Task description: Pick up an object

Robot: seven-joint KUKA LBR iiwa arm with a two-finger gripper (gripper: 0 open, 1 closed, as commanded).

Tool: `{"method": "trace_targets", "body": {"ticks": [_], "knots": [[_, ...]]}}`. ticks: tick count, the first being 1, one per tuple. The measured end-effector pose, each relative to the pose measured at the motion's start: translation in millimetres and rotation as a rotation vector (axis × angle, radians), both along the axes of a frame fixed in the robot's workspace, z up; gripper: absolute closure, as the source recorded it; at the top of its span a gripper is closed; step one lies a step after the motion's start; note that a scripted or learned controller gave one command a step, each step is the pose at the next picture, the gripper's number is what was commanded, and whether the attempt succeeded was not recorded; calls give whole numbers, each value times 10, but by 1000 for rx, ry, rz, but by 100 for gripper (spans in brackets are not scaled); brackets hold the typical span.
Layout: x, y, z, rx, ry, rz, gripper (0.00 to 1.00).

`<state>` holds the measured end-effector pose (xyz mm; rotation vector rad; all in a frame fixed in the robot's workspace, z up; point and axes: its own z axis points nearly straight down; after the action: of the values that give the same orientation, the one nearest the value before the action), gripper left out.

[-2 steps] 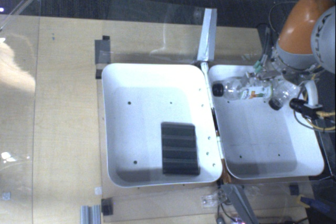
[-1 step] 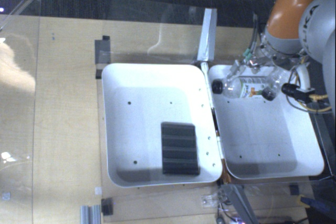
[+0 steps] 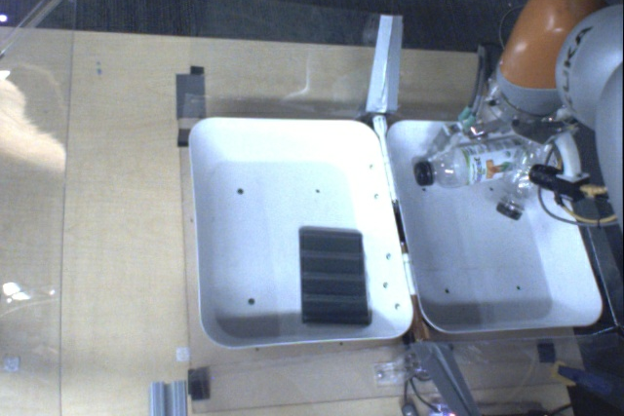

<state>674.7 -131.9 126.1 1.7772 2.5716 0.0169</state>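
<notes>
A clear plastic bottle (image 3: pixel 460 165) with a black cap lies sideways over the far part of the right bin (image 3: pixel 507 297), its cap pointing left. My gripper (image 3: pixel 490 165) comes down from the grey arm with the orange band at the upper right. One finger shows above the bottle and one dark fingertip (image 3: pixel 510 208) below it, so the bottle's body sits between them. A black ribbed block (image 3: pixel 334 276) lies flat in the near part of the left bin (image 3: pixel 234 170).
The two white bins stand side by side on the wooden bench, split by a narrow ridge (image 3: pixel 398 209). A grey metal bar (image 3: pixel 384 63) stands behind the bins. Cables hang by the arm's wrist (image 3: pixel 575 192) at the right.
</notes>
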Motion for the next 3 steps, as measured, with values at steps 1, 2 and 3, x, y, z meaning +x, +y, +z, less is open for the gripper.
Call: {"method": "trace_targets", "body": {"ticks": [1, 2, 3], "knots": [[-14, 97, -91, -23, 2, 75, 0], [-199, 309, -360, -12, 22, 348, 0], [-323, 440, -378, -5, 9, 305, 0]]}}
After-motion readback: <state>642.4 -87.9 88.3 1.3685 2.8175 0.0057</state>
